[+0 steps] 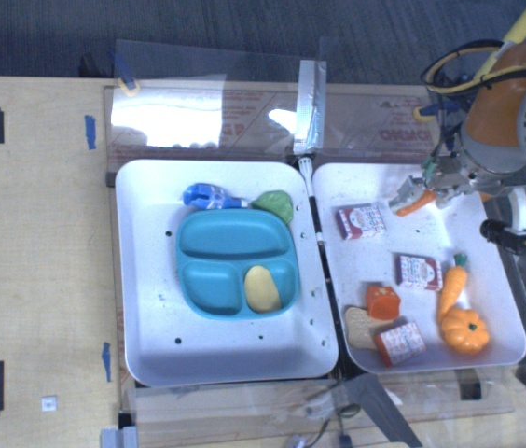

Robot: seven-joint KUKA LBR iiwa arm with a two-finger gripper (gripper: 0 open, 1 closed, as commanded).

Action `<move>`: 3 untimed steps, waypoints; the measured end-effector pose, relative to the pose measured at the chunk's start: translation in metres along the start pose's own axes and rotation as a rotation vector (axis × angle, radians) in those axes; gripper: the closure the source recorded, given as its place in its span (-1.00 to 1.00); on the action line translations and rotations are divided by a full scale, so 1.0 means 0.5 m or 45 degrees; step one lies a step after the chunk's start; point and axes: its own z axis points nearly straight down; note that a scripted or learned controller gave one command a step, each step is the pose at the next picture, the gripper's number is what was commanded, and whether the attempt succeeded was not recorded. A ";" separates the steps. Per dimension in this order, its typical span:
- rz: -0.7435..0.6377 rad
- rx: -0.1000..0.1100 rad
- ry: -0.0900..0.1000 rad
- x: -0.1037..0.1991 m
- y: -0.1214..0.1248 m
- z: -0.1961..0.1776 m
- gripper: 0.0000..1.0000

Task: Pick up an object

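Observation:
My gripper [423, 194] hangs over the far part of the right bin [515, 343], reaching in from the right under the orange wrist band. A small orange carrot-like piece [412, 204] sticks out to the lower left from between its fingers, and they are shut on it. Below in the same bin lie a red-and-white packet [361, 220], a second packet [417, 271], a third packet [401, 342], a red block [383, 301], a tan slice [359, 326], a carrot [452, 288] and an orange pumpkin [463, 332].
The left bin [142, 250] holds a blue divided tray [230, 241] with a yellow potato [262, 288] in one compartment. A green item [275, 203] and a blue item [209, 195] lie behind the tray. A clear panel [207, 110] stands behind the bins.

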 end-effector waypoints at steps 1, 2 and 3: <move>-0.037 0.030 0.023 -0.028 0.020 0.027 -1.00; -0.041 0.008 0.005 -0.032 0.026 0.005 1.00; 0.024 0.008 -0.001 -0.079 0.019 -0.143 1.00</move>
